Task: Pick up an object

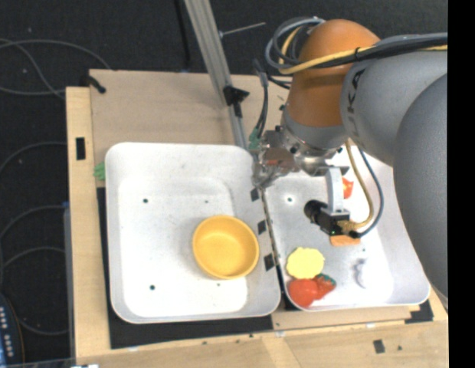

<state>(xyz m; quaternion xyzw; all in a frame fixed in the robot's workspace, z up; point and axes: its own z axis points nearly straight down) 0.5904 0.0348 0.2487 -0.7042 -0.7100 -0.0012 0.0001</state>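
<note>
the arm (pixel 391 90) fills the upper right of the frame, its orange band above the wrist, and the gripper (pixel 272 165) hangs at the centre, over the seam between the two bins. whether it is wide or narrow i cannot tell; nothing is seen in it.

the left bin (pixel 145 175) takes the middle left and carries a yellow bowl (pixel 225 246) in its lower right part, near the seam. the right bin (pixel 398 282) lies at the lower right, partly under the arm.

the bowl sits upright, mouth up; being round it has no long axis. it looks like light, stiff plastic, likely smooth and a bit slippery, so the best hold is probably across the rim wall, one side inside and one outside.

in the right bin's lower left corner a yellow piece (pixel 305 263) lies flat, touching a red toy (pixel 308 290) below it; both look light. an orange piece (pixel 343 240) lies further right. these small ones seem harder to pinch than the bowl.
</note>
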